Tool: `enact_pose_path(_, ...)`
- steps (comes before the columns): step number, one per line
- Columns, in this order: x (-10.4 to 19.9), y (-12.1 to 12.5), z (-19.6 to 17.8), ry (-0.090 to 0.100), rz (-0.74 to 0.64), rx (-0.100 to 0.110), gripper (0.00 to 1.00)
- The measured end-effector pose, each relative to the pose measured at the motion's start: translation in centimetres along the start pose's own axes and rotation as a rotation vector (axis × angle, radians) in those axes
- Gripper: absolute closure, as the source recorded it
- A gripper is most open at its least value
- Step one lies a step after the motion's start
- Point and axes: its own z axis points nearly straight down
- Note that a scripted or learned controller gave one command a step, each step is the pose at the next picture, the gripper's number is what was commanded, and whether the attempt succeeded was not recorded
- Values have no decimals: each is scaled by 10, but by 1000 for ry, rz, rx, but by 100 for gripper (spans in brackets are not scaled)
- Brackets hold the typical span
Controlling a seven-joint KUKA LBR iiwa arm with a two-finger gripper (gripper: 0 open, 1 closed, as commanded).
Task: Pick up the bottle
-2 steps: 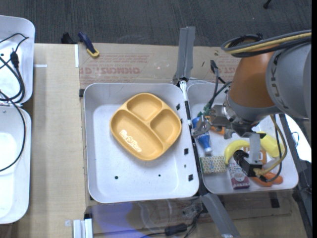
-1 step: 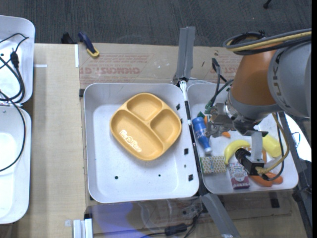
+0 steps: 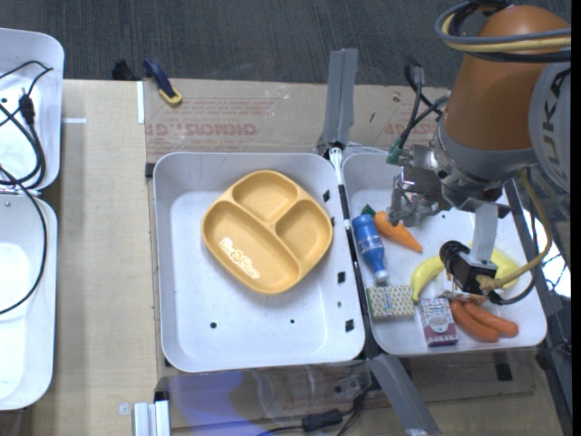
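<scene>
A blue bottle [image 3: 369, 245] with a white cap end lies on its side along the left wall of the right bin [image 3: 356, 173]. My gripper [image 3: 406, 209] hangs over the bin's upper part, just right of and above the bottle, near the leaf end of a carrot [image 3: 398, 232]. The wrist and the orange arm band cover most of the gripper, and nothing shows between its fingers.
The right bin also holds a banana [image 3: 427, 275], a patterned sponge block [image 3: 392, 302], a small pink box [image 3: 438, 322] and orange sausages [image 3: 481, 321]. A yellow divided plate [image 3: 267, 230] lies in the left bin [image 3: 172, 271]. A grey divider bar [image 3: 340, 94] stands between the bins.
</scene>
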Motion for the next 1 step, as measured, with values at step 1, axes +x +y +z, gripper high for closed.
enact_pose_path(1, -30, -28, 8, -2, 431, 4, 100)
